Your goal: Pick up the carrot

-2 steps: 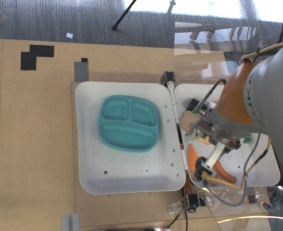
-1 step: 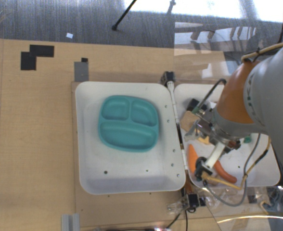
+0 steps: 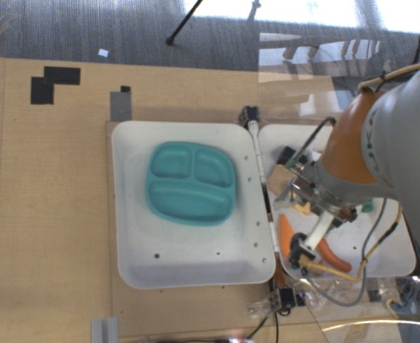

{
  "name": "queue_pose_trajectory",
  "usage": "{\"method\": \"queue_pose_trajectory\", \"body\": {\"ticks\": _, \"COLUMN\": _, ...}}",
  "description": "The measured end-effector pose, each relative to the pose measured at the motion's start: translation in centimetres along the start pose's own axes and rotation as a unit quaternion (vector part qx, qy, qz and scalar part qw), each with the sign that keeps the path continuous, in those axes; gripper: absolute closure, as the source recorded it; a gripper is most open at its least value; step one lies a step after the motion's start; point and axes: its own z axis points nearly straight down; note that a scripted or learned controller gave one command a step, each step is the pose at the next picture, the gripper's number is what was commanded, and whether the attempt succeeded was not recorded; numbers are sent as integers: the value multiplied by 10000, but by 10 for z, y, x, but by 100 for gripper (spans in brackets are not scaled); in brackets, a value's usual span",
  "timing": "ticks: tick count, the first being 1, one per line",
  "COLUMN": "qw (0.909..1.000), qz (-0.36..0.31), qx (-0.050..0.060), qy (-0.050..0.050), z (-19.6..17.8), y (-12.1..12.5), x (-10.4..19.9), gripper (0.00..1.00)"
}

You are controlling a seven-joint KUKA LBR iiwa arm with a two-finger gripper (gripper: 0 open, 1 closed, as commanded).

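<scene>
The carrot (image 3: 285, 230) is a slim orange piece lying lengthwise near the left wall of the right bin (image 3: 403, 259), towards its front. My gripper (image 3: 304, 197) hangs over the middle of that bin, just behind and to the right of the carrot. The grey wrist and the orange band cover it from above. Nothing can be seen held in it.
A second orange-red piece (image 3: 333, 256) lies at the right bin's front. A small black thing (image 3: 286, 153) sits at its back left, a tan piece (image 3: 278, 178) by the left wall, and a green bit (image 3: 367, 207) to the right. A teal divided plate (image 3: 191, 182) lies in the left bin (image 3: 128, 213).
</scene>
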Motion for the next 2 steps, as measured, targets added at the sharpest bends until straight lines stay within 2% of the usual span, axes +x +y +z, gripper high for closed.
{"method": "queue_pose_trajectory", "body": {"ticks": 1, "qw": 9994, "qz": 344, "qx": -9, "qy": -8, "z": 0, "y": 94, "x": 26, "gripper": 0}}
{"method": "queue_pose_trajectory", "body": {"ticks": 2, "qw": 9999, "qz": 114, "qx": 4, "qy": -5, "z": 0, "y": 29, "x": -1, "gripper": 0}}
